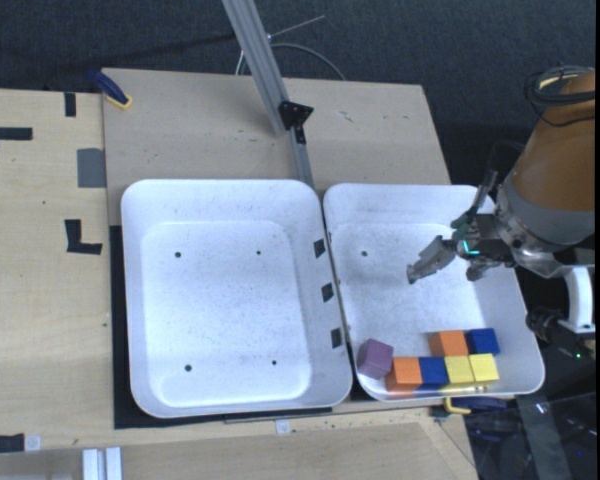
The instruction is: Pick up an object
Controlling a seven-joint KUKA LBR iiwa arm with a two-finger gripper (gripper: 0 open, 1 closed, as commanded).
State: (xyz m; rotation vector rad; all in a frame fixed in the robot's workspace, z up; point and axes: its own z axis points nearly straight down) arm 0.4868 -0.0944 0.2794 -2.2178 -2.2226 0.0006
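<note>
Coloured blocks [445,360] clustered at right bin's [400,203] near edge; tool [427,263] poised farther back, nothing seen held, spread not discernible.

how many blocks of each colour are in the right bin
purple block: 1
orange blocks: 2
blue blocks: 2
yellow blocks: 2
total: 7, all along the near edge of the right bin
</note>
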